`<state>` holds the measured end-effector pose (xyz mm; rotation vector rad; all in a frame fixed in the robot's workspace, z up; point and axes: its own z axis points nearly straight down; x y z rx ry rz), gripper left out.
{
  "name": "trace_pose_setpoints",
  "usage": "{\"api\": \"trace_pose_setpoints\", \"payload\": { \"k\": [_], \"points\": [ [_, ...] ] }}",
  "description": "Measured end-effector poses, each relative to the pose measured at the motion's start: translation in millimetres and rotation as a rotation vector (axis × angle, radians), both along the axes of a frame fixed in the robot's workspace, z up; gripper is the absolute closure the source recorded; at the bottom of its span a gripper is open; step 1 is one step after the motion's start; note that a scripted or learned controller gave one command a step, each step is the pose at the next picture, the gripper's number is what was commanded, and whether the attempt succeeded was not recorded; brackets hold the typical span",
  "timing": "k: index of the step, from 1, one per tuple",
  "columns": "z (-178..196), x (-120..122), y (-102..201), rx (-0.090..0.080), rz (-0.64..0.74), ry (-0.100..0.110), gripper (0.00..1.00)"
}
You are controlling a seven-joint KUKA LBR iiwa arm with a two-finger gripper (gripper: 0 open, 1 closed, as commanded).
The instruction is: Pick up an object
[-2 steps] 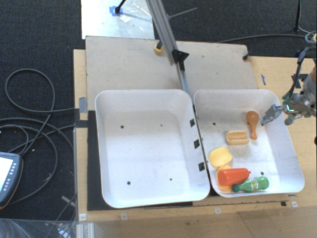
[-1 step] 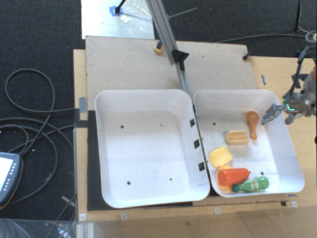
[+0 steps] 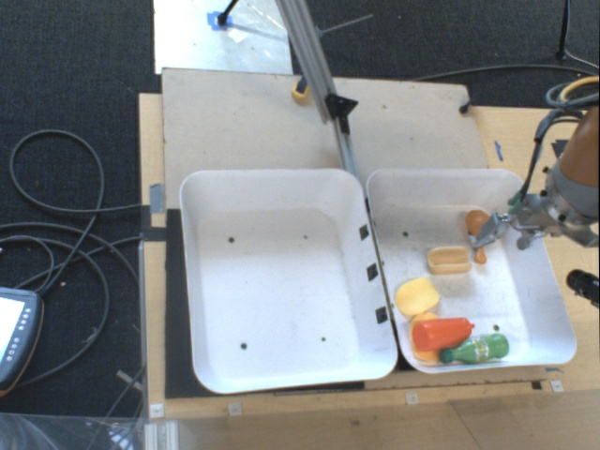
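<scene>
We log the end effector (image 3: 487,235), finger state we cannot tell, low in the right bin (image 3: 548,293), touching the orange ball (image 3: 477,221) just beyond it, bun (image 3: 449,260) lying crosswise nearby.

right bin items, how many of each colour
orange: 2, round orange ball, small orange piece
tan: 1, tan bread-like block
yellow: 2, yellow rounded lump, yellow item under the red one
red: 1, red bottle-like piece
green: 1, green plastic bottle
total: 7
</scene>
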<state>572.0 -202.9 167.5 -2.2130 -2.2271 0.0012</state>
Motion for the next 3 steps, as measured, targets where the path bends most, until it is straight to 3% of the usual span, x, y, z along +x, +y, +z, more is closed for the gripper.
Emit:
{"api": "trace_pose_setpoints", "payload": {
  "k": [1, 2, 3],
  "points": [
    [-51.8, -7.0, 8.6, 0.001, -0.004, 0.002, 0.0],
    [-75.8, -5.3, 8.7, -0.001, -0.005, -0.005, 0.0],
    [-63.4, -4.1, 8.3, -0.002, -0.004, -0.009, 1.0]
  ]
}}
